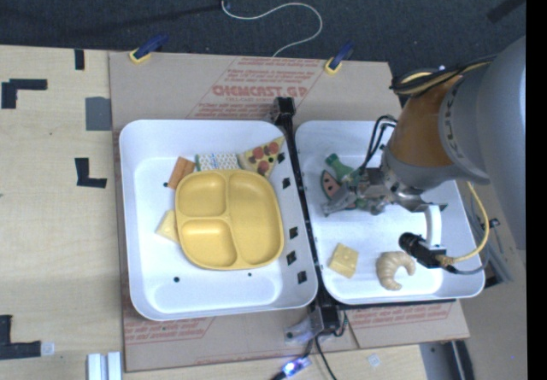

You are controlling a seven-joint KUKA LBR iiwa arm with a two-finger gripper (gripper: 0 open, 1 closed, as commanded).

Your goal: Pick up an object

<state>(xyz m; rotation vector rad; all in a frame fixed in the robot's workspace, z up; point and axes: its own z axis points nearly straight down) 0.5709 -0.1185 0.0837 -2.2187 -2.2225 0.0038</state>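
Note:
In the right bin (453,284), my gripper (357,197) hangs low near the bin's left part, reaching in from the right. Its tip is right beside a toy watermelon slice (332,184), red with a green rind, and seems to touch it. A small green toy (341,167) lies just behind the slice. Toward the front of this bin lie a yellow cheese wedge (344,260) and a tan croissant (394,269), both apart from the gripper.
The left bin (145,284) holds a yellow divided plate (229,219). Around the plate are an orange piece (180,172), a patterned strip (217,161), a pizza slice toy (264,155) and a pale yellow wedge (167,225). The bins meet in a ridge (299,225).

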